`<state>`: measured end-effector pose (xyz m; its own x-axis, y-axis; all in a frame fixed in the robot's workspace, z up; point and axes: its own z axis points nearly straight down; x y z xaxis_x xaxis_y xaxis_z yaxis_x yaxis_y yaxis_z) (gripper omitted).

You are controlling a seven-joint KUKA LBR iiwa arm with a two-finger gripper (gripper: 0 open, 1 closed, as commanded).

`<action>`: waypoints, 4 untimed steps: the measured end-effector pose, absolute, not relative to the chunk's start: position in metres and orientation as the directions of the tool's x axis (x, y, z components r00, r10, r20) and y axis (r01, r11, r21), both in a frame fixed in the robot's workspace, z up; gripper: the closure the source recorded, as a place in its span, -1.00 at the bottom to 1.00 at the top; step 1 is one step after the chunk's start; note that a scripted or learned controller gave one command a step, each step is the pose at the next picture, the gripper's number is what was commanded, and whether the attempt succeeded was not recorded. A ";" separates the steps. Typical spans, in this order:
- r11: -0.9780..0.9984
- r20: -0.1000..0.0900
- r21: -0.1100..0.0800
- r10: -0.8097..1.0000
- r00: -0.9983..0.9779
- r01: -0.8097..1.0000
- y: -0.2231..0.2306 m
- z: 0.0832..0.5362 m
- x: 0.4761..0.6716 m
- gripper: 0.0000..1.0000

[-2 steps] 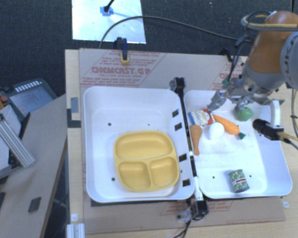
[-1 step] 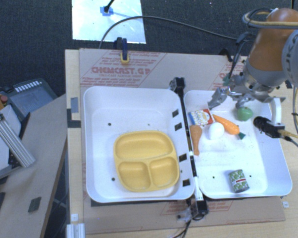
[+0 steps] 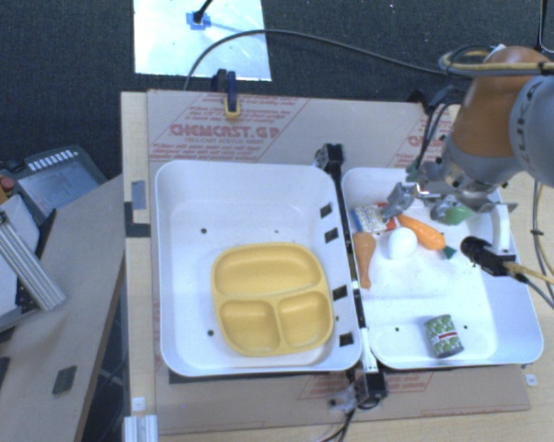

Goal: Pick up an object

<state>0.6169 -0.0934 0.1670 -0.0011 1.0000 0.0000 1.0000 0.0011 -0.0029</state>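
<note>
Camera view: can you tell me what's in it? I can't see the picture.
A grey and orange robot arm reaches over the right white bin, above a white egg, two carrots and a small can. The left bin holds a yellow tray.

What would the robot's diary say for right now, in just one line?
task: pick up an object | hand: over right bin, near white egg and carrots | nothing seen held | left bin: yellow tray
</note>
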 end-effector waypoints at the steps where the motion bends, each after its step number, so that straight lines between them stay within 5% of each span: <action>1: 0.001 -0.001 -0.002 1.000 -0.001 1.000 -0.096 0.105 0.618 -1.00; 2: 0.001 0.000 0.002 1.000 -0.001 1.000 -0.096 0.087 0.619 -1.00; 3: 0.002 -0.001 0.004 1.000 -0.002 1.000 -0.096 0.097 0.620 1.00; 4: 0.000 -0.002 0.008 1.000 0.000 1.000 -0.103 0.159 0.624 1.00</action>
